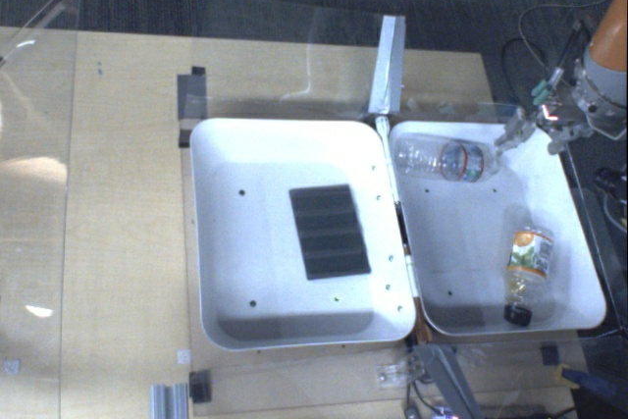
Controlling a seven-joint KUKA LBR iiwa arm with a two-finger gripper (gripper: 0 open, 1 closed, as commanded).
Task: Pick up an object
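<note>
One gripper (527, 129) shows at the far right of the scene, at the end of the grey arm (601, 88) with its orange band (610, 44); it hangs over the far right corner of the right bin (585, 240), near that bin's far rim; nothing is seen between its fingers, and how far apart they stand cannot be told from this slant; thin cables (549, 20) loop behind the arm over the dark floor. Just left of the gripper, inside the right bin against its far wall, a clear plastic bottle (446, 160) lies on its side, its length running left to right, with a dark band round its right part; it is near the gripper but whether the two touch cannot be told. Nearer in the same bin, toward the right wall, a second small bottle (524, 272) lies with an orange and green label and a black cap pointing to the near side; it is well apart from the clear bottle and from the gripper. Left of this bin, touching it along a shared rim, sits the left bin (221, 211); a flat black ribbed rectangle (330, 231) lies at a slight slant in its middle. Both bins rest on a pale wooden bench (98, 211); a grey metal bar (389, 64) stands on the far side between the two bins; clear sheeting (39, 113) covers the bench at the left.
</note>
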